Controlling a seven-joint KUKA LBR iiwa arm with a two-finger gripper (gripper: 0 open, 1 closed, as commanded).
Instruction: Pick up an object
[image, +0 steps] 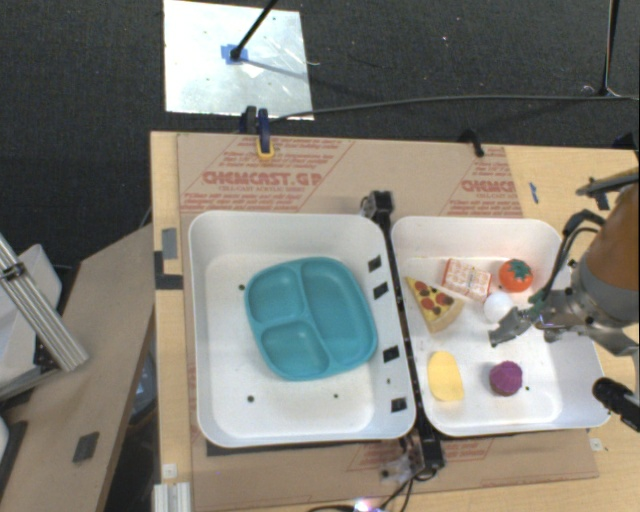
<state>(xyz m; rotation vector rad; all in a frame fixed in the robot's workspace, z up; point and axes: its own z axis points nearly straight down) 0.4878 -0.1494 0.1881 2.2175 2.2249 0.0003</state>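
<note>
Two white bins side by side on the bench (330, 160). In the left bin (215, 300), mid-frame, a teal divided plate (310, 318). In the right bin (550, 400), toward the right of the frame: a pizza slice (433, 302), a pink wafer block (466, 277), a tomato (516, 275), a white egg (497, 306), a yellow lemon-like piece (445, 376) and a purple ball (506, 378). Hand (512, 328) low over the right bin, just beside the egg, above the purple ball in the frame. Grasping nothing visible; released or clenched, cannot tell.
</note>
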